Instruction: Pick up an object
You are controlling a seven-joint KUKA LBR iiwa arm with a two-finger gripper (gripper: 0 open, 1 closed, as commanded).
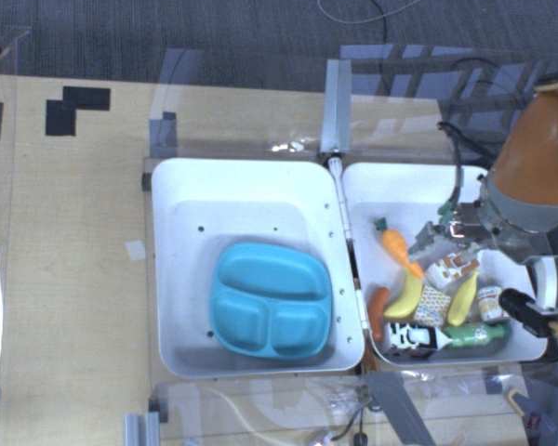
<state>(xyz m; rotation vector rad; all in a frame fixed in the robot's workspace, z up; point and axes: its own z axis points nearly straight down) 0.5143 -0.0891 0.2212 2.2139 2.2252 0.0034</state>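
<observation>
While the tool (pixel 439 237) hangs over the right bin (pixel 363 203) above a carrot (pixel 395 244) and bananas (pixel 405 295), grip state can't tell.

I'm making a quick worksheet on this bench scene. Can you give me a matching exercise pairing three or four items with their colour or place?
Column 1:
1. divided plate
2. carrot
3. banana
4. orange band

Column 2:
A. yellow, in the right bin
B. on the arm, above the wrist
C. blue, in the left bin
D. orange with a green top, in the right bin

Pairs: 1-C, 2-D, 3-A, 4-B
</observation>
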